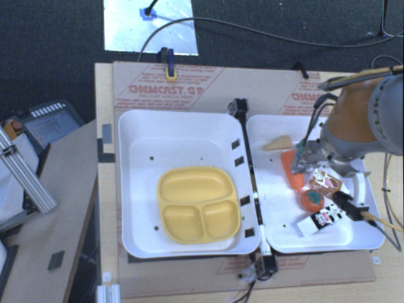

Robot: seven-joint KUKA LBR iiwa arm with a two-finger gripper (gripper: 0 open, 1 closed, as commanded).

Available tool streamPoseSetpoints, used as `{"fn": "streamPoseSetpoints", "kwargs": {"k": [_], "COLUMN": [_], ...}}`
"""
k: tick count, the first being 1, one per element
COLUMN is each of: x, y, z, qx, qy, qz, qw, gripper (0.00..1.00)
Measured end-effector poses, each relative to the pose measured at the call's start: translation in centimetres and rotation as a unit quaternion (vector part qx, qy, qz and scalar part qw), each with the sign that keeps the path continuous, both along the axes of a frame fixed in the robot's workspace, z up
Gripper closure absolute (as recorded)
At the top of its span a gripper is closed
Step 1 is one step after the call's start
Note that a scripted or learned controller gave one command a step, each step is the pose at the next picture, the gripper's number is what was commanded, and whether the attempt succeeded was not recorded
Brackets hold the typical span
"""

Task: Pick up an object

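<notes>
My gripper (303, 161) hangs low in the right bin (273, 188), right over the upper end of a long orange carrot-like piece (294, 175). I cannot see anything held in it. A tan wedge (278, 144) lies just left of the gripper, near the bin's back. Beside the orange piece, on its right, are a white packet with red print (325, 182) and a round red-orange fruit with a green top (311, 200). A small white box with black marks (317, 222) rests near the front of the bin.
The left bin (142, 144) holds a yellow divided plate (199, 204) toward its front. A black divider strip (247, 169) runs between the bins. The grey arm with its orange band (356, 109) reaches in over the right bin's far right side.
</notes>
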State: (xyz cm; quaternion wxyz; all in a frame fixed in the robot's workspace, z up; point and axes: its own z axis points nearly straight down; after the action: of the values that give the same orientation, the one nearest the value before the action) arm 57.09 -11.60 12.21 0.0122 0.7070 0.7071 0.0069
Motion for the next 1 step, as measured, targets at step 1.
{"fn": "streamPoseSetpoints", "kwargs": {"k": [1], "x": [0.3], "y": [0.43], "z": [6.2], "qx": [0.0032], "qy": [0.011], "qz": [0.002], "qw": [0.9999], "gripper": [1.0]}}
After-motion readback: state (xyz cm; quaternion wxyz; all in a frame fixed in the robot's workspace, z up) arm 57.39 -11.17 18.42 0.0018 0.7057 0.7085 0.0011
